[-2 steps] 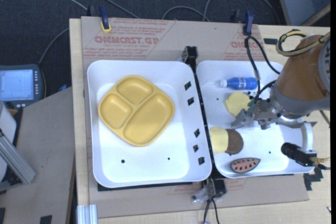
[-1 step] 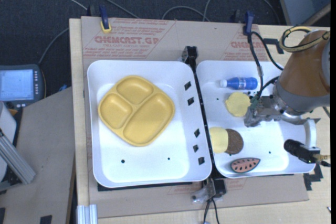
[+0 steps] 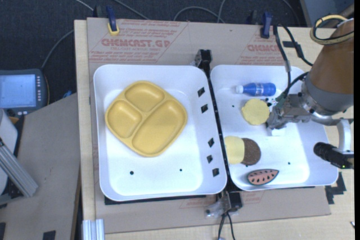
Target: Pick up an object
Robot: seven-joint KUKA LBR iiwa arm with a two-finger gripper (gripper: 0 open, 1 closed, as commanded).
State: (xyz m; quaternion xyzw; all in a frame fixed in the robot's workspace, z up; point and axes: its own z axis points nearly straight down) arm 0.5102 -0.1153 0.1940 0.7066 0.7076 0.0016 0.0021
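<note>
The right bin (image 3: 292,168) holds a blue bottle (image 3: 256,89) lying on its side near the back, a round yellow disc (image 3: 255,112) below it, a yellow-and-brown round piece (image 3: 241,150) at the left wall, and a watermelon slice (image 3: 262,177) at the front. My gripper (image 3: 277,122) hangs low in this bin, just right of the yellow disc and close to its edge. Nothing is visibly held between its fingers. The arm's grey and orange wrist covers the bin's right side.
The left bin (image 3: 112,171) carries a yellow divided plate (image 3: 146,118). A black divider with clips (image 3: 209,115) runs between the bins. Black cables (image 3: 289,59) trail over the right bin's back edge. Bare white floor lies in the right bin's middle.
</note>
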